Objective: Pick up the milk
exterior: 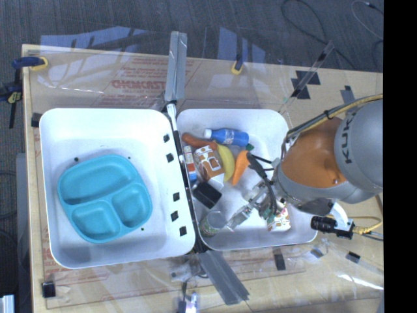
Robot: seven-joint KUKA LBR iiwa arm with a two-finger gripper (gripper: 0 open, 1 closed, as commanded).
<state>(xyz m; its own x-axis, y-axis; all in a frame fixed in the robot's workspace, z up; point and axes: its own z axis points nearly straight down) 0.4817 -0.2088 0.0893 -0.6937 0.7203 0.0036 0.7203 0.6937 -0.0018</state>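
- Bench (98,67): tan top under a clear sheet, bearing two shallow white bins side by side.
- Left bin (85,126): holds one turquoise divided tray (104,197), three compartments, lying flat toward the bin's near-left part.
- Right bin (254,119): holds a cluster of small goods and the arm's working end.
- Arm (348,158): grey with an orange band, entering from the right and bending down over the right bin's right side.
- Gripper (260,197): low in the right bin, among wires and metal parts at its near-right area. Whether it is spread or closed cannot be told; its tips are lost in clutter.
- Milk (279,218): small carton, white with red and green print, lying at the right bin's near-right corner, just beside the gripper, on its near-right side. Contact between them cannot be judged.
- Bottle (226,136): white with blue label, lying on its side near the far wall of the right bin.
- Banana (226,162): yellow, just below the bottle.
- Carrot (240,166): orange, alongside the banana on its right.
- Brown box (207,161): printed packet, left of the banana.
- Black block (207,194): small dark item, nearer than the brown box.
- Clear cup (213,223): glassy round item by the near wall, left of the gripper.
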